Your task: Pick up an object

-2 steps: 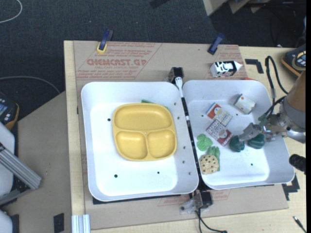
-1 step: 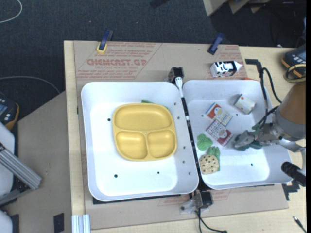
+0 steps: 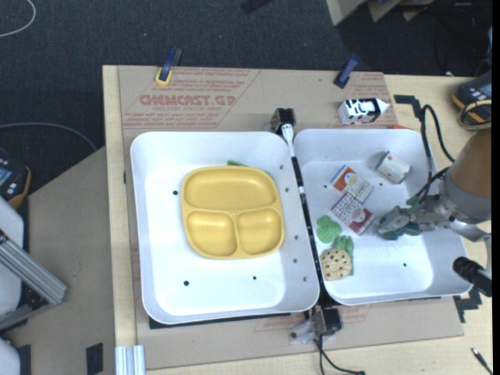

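I am lowering the tool (image 3: 393, 226) into the right bin (image 3: 375, 287); the card box (image 3: 351, 201) is lying just left of it. I cannot tell its grip.

Small objects (image 3: 349, 201) scattered in right bin (image 3: 414, 276)

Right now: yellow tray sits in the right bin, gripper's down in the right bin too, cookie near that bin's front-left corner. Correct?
Not quite. The yellow tray sits in the left bin, not the right, as the camera view shows. The rest holds: the gripper is down in the right bin, and the cookie lies near that bin's front-left corner.
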Controlling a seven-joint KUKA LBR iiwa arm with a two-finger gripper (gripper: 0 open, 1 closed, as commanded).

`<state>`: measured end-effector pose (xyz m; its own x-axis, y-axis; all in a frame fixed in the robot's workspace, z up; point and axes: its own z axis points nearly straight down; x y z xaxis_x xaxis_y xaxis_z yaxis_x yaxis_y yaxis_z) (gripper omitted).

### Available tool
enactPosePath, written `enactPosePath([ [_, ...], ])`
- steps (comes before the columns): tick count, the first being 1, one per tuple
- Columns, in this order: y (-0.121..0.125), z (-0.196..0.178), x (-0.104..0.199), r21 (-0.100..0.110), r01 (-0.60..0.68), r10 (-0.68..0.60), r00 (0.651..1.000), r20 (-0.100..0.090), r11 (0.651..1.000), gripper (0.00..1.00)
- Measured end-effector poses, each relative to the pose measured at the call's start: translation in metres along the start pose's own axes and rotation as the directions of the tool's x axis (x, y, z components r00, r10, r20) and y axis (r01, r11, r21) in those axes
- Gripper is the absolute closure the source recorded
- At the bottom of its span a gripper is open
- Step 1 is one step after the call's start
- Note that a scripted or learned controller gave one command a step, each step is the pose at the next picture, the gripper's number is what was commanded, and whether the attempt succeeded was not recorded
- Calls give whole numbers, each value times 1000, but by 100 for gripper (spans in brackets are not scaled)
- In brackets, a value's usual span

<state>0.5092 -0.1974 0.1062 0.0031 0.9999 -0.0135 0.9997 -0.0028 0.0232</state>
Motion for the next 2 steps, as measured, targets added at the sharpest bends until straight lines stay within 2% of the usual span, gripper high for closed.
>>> enactPosePath([
  [1, 1, -8, 2, 0, 2, -2, 1000, -2, 1000, 100],
  [2, 8, -54, -4, 16, 4, -4, 1000, -10, 1000, 100],
])
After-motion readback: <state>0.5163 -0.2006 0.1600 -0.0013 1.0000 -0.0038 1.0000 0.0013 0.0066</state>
